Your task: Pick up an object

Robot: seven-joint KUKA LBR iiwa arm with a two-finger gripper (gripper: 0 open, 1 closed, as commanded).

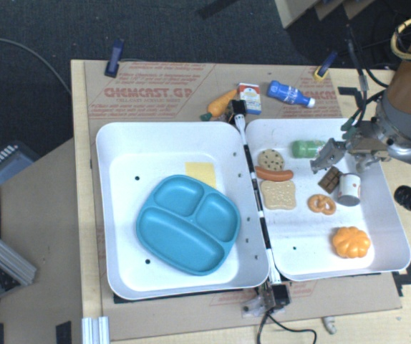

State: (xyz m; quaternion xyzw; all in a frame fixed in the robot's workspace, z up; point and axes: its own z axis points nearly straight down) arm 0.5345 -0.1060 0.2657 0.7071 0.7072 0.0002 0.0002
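My gripper [346, 165] hangs over the back right part of the right bin [399, 224]; its fingers [326, 158] look spread, so it is open with nothing between them. Just below it lie a brown chocolate piece [329, 180] and a white cylinder [349, 189]. A green object [306, 148] sits to its left. Farther left are a cookie [270, 158], a hot dog [273, 173] and a bread slice [278, 194]. A pretzel [322, 204] and an orange pumpkin [351, 241] lie nearer the front.
The left bin [112, 163] holds a blue divided plate [187, 223] and a yellow cheese slice [200, 172]. Behind the bins on the board lie a carrot [221, 104], a small carton [249, 97] and a blue bottle [289, 94]. Cables run behind the arm.
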